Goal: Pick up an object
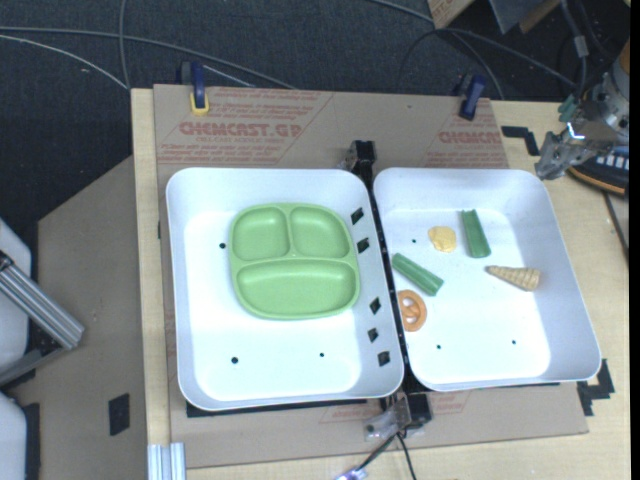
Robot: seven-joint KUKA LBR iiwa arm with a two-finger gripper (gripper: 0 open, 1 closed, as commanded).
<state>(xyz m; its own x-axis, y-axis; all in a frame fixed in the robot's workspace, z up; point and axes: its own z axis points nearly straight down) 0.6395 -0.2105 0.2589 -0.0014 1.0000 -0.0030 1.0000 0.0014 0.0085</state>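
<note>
Pretzel [411,310] lies in the right bin [560,298], well apart from my fingers [556,154]. Whether they are open, I cannot tell.

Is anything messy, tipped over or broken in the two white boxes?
Nothing stands out. The green divided plastic plate lies flat in the left white bin. The right white bin holds two green sticks, a yellow lump, an orange pretzel and a tan cone, scattered but whole.

pale green divided plate [294,261], two green sticks [416,273] [474,233], yellow lump [442,238], orange pretzel [411,310], tan cone [515,277], white bins [200,368].
</note>
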